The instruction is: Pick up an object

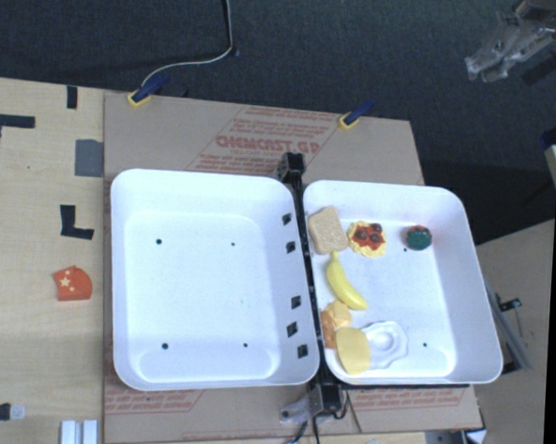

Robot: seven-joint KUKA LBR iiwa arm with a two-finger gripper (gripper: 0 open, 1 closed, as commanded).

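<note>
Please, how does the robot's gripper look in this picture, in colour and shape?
The gripper is pale grey metal, blurred, at the top right corner over the dark floor. It looks like a cluster of thin angular parts with darker gaps between them. No markings or cables can be made out on it.

Board print: red lettering on the brown cardboard sheet [264, 145] under the bins, at its far edge, reads as "CHEMCAST GP"; the last letters are partly covered by a black clip.
Board pattern: the same faint red print repeats in slanted rows across the cardboard, too small and pale to read elsewhere.
Near edge: more faint red print shows on the cardboard strip below the bins, not legible.
Bench marks: black shapes on the wooden bench [32, 248] at left are plain patches, not letters.
</note>
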